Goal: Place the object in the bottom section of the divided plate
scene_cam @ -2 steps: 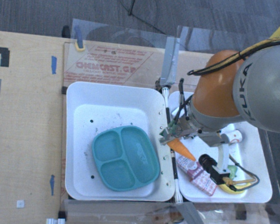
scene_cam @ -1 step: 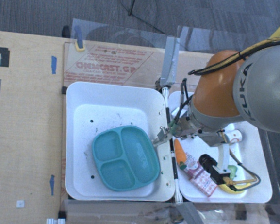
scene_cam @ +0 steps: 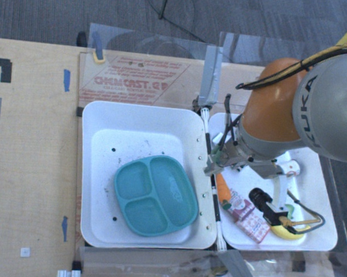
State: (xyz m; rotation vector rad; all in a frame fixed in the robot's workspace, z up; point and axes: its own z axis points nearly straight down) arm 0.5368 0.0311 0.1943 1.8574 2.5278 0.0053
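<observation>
The gripper [scene_cam: 220,160] hangs low over the left rim of the right bin [scene_cam: 321,205], and whether it is closed or apart I cannot tell. Just below it lie a carrot [scene_cam: 222,188], a pink packet [scene_cam: 248,217] and a banana [scene_cam: 287,230]. The teal divided plate [scene_cam: 155,194] (3 sections) sits lower-left of it in the left bin [scene_cam: 102,128], on a light wooden bench [scene_cam: 27,152] edged by grey floor [scene_cam: 52,3].

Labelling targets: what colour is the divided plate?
Teal, a blue-green; the divided plate shows clearly in the camera view, in the left bin.
</observation>
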